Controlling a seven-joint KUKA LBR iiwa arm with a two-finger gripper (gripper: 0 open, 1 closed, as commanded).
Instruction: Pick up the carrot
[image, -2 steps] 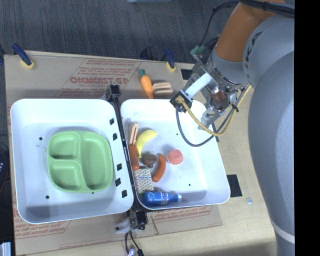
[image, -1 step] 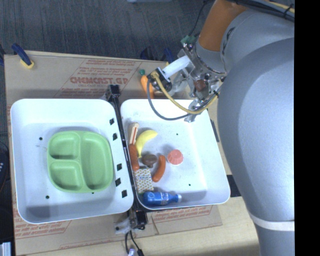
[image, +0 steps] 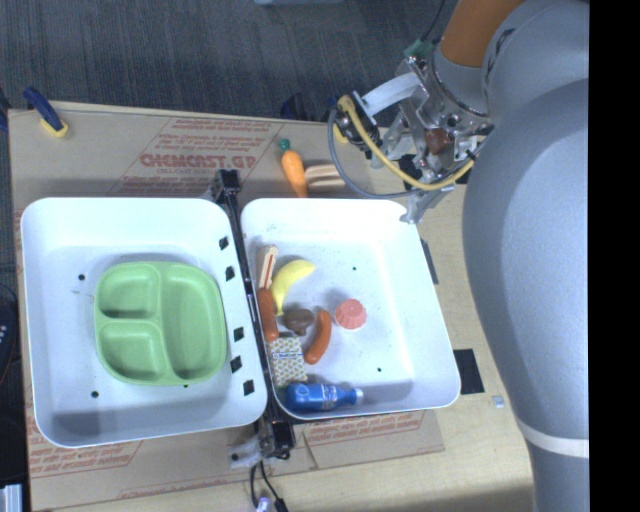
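1. The carrot (image: 292, 170) lies outside both bins, on the cardboard (image: 180, 150) behind the right bin (image: 400, 330), just beyond that bin's back rim. Its green top points away from the bins and its orange tip points toward them.
2. A pale, hot-dog-like piece (image: 325, 178) lies right beside the carrot, on its right, perhaps touching it; the view is too coarse to be sure.
3. The gripper (image: 418, 208) hangs over the back right corner of the right bin, well to the right of the carrot. A grey tip shows at the bin's rim, but I cannot tell how the pincer stands, and nothing is seen held in it.
4. Yellow cables (image: 370, 150) loop around the wrist above it.
5. The right bin holds a banana (image: 290, 278), a round pink piece (image: 350, 314), a sausage (image: 318, 336), a brown lump (image: 298, 320), a blue bottle (image: 320, 397) at the front rim, a patterned packet (image: 286, 362), and a long orange-red stick (image: 267, 310) along the left wall.
6. The left bin (image: 60, 250) holds a green divided plate (image: 160, 322).
7. A blue and yellow clamp (image: 45, 110) sits at the cardboard's far left corner.
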